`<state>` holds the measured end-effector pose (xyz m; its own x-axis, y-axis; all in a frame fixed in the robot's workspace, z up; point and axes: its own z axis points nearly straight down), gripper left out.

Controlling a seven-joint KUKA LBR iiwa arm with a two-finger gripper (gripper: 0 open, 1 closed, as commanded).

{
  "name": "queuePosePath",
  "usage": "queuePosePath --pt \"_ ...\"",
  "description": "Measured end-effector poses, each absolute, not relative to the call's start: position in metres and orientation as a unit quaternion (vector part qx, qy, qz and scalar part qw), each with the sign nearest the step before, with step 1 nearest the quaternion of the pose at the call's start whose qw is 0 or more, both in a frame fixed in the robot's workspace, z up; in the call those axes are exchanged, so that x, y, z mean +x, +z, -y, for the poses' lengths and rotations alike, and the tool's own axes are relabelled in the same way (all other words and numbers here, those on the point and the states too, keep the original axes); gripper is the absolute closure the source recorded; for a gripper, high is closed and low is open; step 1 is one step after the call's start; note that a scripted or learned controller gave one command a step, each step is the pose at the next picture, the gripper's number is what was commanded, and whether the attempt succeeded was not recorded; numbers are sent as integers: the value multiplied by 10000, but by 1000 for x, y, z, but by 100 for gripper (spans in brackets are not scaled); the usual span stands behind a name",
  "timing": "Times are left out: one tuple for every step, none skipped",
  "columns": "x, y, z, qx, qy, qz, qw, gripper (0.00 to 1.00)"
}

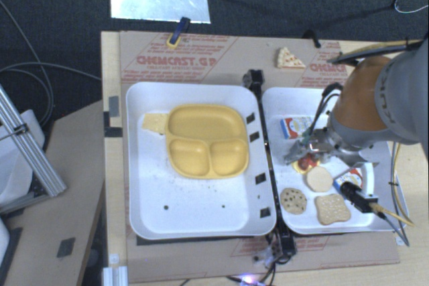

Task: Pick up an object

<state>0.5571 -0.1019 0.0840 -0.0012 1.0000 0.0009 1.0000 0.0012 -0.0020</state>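
Note:
My gripper (307, 156) hangs low over the middle of the right bin (278, 107), its metal fingers just above a small red item (308, 163). Close below that lies a round pale disc (319, 179). A chocolate-chip cookie (293, 200) and a slice of toast (332, 208) rest near the bin's front edge. A small red, white and blue packet (293, 126) sits behind the gripper. Nothing visibly sits between the fingers.
The left bin (144, 211) holds a yellow divided plate (204, 140) and a pale cracker (155, 122) at its left rim. A pizza-slice toy (290, 58) lies on the cardboard behind the right bin. A red and white item (353, 177) lies at the bin's right.

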Motion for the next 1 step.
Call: queuePosePath --pt "562 99 104 -7069 -33 7073 -48 100"
